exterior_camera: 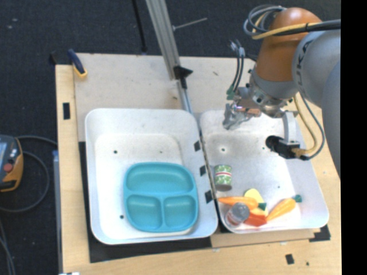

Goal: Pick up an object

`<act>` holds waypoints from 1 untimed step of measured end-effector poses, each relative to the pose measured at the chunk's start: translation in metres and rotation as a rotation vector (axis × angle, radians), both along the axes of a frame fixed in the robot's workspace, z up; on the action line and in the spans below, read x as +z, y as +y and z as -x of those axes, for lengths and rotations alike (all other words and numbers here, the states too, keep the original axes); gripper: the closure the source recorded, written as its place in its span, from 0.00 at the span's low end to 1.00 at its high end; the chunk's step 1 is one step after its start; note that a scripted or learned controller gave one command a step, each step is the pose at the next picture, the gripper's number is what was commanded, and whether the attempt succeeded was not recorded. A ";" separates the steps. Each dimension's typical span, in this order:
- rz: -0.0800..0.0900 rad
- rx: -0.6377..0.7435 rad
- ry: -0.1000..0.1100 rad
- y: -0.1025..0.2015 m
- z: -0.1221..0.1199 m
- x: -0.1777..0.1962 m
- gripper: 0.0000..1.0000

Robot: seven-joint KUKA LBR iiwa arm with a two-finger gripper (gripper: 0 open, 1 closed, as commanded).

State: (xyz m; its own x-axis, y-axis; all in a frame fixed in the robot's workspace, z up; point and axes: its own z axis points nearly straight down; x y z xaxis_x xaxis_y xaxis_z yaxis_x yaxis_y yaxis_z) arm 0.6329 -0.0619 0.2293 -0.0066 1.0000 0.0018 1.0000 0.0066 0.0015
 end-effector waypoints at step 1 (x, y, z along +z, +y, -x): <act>0.000 0.001 -0.001 0.048 0.007 0.013 1.00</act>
